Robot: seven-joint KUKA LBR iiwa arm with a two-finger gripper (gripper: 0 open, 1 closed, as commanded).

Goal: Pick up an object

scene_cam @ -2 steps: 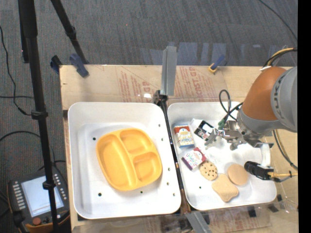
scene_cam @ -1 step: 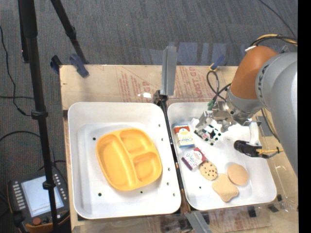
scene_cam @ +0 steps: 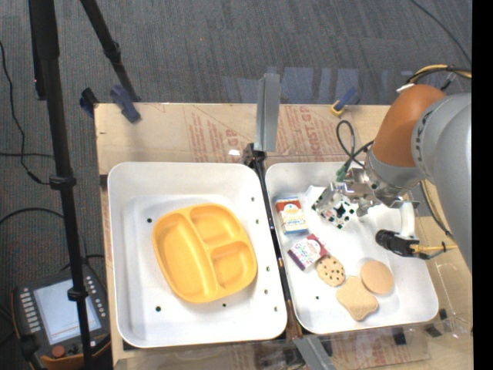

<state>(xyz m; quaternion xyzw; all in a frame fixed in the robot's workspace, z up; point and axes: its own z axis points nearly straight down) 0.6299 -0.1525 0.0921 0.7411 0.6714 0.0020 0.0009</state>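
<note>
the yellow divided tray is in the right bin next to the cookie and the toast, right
Not quite. The camera view shows the yellow divided tray lying by itself in the left bin. The chocolate-chip cookie and the toast-shaped piece lie in the right bin, where the gripper reaches in.

No legible text or labels
</note>
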